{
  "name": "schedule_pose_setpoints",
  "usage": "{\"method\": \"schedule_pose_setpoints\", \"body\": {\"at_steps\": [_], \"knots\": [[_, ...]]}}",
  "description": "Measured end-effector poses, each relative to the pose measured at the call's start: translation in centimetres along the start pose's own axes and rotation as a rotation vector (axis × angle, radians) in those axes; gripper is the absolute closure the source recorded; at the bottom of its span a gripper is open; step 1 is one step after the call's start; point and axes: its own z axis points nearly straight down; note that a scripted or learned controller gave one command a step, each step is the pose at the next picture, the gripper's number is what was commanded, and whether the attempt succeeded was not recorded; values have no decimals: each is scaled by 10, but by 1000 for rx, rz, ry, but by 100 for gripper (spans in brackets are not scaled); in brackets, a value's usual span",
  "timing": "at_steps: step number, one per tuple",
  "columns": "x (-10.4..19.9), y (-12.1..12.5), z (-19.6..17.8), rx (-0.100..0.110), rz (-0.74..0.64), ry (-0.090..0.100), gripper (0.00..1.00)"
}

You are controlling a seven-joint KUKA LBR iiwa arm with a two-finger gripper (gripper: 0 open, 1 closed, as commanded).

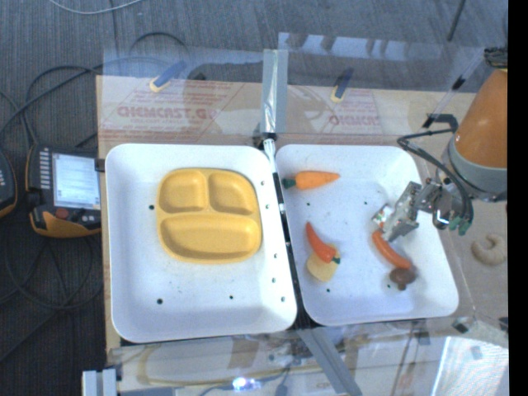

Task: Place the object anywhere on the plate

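Observation:
A yellow plate (209,214) with three compartments lies in the left bin (132,304). The right bin (429,299) holds an orange carrot (315,180) near its far left, a red-orange pepper (321,243) lying against a pale yellow piece (321,268), and an orange sausage-like piece (390,251) with a brown lump (403,278) at its near end. My gripper (393,218) hangs over the right side of the right bin, its tip just above the far end of the orange sausage-like piece. Nothing shows between its fingers.
A raised divider (280,221) separates the two bins. A handheld pendant (64,190) with cables lies left of the bench. A small beige ring (489,249) sits on the bench, right of the right bin.

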Motion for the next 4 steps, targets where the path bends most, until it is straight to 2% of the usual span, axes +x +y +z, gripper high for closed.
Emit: {"method": "schedule_pose_setpoints", "body": {"at_steps": [1, 2, 3, 4], "knots": [[35, 71, -39, -2, -102, -2, 100], [-8, 150, -48, -3, -319, -1, 100], [-72, 164, -68, -3, -691, -3, 100], [-37, 220, 13, -3, -784, -1, 100]]}}
